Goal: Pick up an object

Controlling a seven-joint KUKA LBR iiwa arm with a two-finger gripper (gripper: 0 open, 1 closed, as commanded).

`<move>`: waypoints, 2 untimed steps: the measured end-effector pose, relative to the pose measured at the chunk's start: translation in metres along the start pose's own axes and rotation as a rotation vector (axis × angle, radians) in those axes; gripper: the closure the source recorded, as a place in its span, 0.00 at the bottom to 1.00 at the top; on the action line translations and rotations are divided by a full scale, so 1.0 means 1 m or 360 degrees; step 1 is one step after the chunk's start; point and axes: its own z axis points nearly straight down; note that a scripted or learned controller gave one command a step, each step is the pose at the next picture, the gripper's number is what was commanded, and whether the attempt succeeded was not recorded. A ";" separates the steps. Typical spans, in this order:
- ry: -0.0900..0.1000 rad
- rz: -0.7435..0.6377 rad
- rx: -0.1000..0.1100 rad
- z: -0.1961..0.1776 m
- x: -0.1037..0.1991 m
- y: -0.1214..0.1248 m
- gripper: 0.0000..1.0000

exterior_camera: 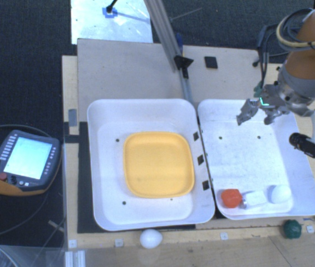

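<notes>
Tool: your fingers spread, nothing between them, poised above the right bin at its far end. Targets: orange ball, white block, white ball, all along the near wall, well apart from the tool.

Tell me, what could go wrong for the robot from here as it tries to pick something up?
The small orange-red object, the small white block and the white rounded ball crowd the near wall of the right white bin. The end effector hangs over the far end, so it has a long reach, and it may nudge one thing into another or pinch against the wall. The round ball could also roll away when touched.
</notes>
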 end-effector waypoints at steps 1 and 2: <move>0.0000 0.0000 0.0000 0.000 0.000 0.000 0.00; 0.0001 -0.0002 0.0006 0.051 0.006 0.008 0.00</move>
